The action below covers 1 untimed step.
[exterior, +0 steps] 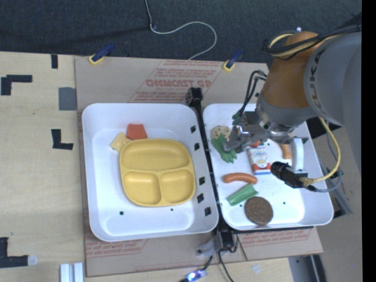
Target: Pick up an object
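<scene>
Hovering low in the right-hand shallow white bin (305, 213), the two-finger gripper (238, 138) is poising above the leafy green toy vegetable (223, 147) for grabbing it, its jaws' state being impossible to tell.

Fixed overhead camera, slanted down over both bins (94, 157).

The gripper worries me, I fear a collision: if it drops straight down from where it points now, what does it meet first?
Probably the green leafy toy beneath the gripper, though depth is unclear.
</scene>
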### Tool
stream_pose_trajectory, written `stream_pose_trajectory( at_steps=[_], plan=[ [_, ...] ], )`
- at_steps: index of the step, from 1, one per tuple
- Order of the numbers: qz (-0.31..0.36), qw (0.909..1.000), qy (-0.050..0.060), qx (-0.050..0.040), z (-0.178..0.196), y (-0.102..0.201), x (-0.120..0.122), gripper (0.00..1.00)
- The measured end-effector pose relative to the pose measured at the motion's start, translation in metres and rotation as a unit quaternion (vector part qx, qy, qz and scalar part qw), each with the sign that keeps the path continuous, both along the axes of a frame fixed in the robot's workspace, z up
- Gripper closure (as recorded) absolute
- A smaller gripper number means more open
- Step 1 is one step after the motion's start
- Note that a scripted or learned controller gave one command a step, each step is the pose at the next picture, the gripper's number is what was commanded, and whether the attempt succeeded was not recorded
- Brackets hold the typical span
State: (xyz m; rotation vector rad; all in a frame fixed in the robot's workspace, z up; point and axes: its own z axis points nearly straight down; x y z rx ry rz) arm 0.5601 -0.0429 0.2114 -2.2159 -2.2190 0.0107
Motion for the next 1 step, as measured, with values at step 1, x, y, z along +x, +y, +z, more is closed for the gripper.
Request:
stream_pose_trajectory(
  at_steps=[1],
  plan=[
    [0.0, 1.0, -0.001, 0.0003, -0.0002, -0.0023, 0.0062, 1.0]
  ],
)
